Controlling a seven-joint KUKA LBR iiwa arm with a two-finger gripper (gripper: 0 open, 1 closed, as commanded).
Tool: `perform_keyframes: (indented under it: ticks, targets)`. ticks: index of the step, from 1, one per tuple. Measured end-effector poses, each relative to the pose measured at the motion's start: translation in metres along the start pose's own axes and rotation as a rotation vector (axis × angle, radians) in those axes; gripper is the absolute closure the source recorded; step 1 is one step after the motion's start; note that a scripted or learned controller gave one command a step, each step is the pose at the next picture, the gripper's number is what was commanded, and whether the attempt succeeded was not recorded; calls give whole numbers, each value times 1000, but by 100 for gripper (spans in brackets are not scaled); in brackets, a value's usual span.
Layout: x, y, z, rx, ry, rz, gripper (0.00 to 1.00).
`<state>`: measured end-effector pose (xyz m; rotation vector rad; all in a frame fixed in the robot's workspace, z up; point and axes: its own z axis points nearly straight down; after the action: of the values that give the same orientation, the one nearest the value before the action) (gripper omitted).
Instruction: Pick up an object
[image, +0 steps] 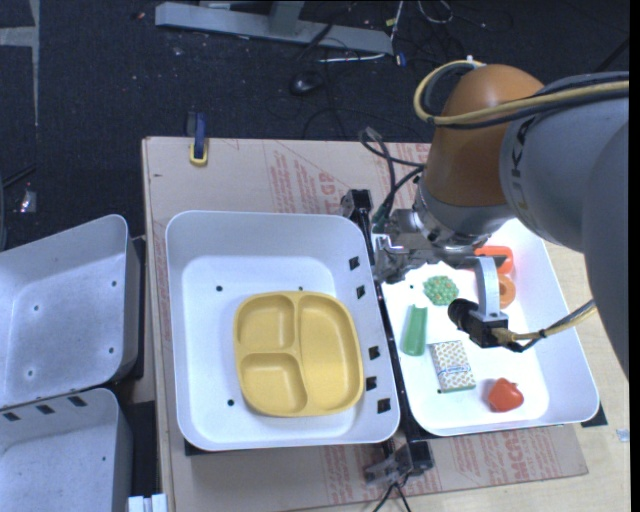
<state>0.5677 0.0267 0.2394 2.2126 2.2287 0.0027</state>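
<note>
**Two bins side by side on your bench, one tray on the left and small items on the right.**

In your left shallow white plastic bin (200, 240), the yellow three-compartment plastic tray (298, 352) lies flat, a little nearer the front wall than the back. In the right shallow white plastic bin (545, 360), the green elongated plastic piece (413, 330) lies close beside the left wall. The green knobbly round piece (440, 290) sits just behind it and to its right. The small patterned rectangular box (453, 365) lies just in front of it and to its right. The red rounded piece (505, 395) lies right of the box, toward the front right corner. The orange rounded piece (507, 290) sits right of the knobbly piece.
</note>
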Motion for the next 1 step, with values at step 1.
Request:
perform_keyframes:
  ticks: [1]
  targets:
    - [48, 23, -8, -1, 1, 0, 100]
